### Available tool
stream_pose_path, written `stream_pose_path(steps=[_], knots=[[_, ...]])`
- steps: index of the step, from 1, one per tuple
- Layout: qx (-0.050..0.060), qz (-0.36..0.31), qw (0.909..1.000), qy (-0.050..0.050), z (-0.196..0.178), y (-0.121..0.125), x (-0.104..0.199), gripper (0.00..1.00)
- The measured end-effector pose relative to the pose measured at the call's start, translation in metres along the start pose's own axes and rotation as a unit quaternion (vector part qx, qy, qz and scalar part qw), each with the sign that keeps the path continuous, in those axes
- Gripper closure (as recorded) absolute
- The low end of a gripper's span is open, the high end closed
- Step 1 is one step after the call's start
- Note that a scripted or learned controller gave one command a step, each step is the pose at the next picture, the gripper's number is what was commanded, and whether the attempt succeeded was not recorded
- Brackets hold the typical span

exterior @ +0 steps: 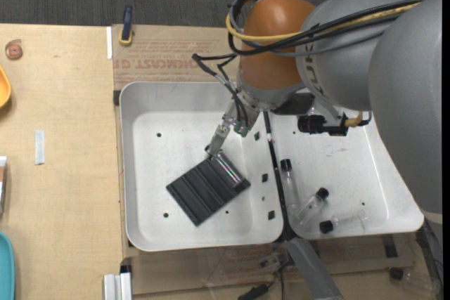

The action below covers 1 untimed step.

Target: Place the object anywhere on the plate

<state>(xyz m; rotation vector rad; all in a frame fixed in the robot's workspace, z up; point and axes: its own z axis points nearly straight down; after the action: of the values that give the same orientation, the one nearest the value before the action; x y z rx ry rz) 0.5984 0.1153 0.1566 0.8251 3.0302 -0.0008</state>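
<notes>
Big grey arm with orange band (274, 38) reaches in from the right over the left shallow white bin (140, 221), its end effector (214, 149), finger state unclear, just above the upper edge of a dark ribbed rectangular plate (206, 190) lying flat mid-bin; small clear tube-like bits (309, 206) in right bin (394, 207).

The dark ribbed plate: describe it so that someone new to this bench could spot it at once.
Start at the left white bin, the one away from the arm. The dark ribbed plate lies flat on its floor, near the middle, turned at an angle, with the gripper just above its upper right corner. It is the large black slab with parallel grooves; the right bin holds small, mostly clear items.
</notes>
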Motion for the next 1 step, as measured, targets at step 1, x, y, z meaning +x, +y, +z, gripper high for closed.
stream_pose_path(steps=[1], knots=[[0.000,0.103,0.9946,-0.001,-0.0482,0.0513,-0.0093,0.00]])
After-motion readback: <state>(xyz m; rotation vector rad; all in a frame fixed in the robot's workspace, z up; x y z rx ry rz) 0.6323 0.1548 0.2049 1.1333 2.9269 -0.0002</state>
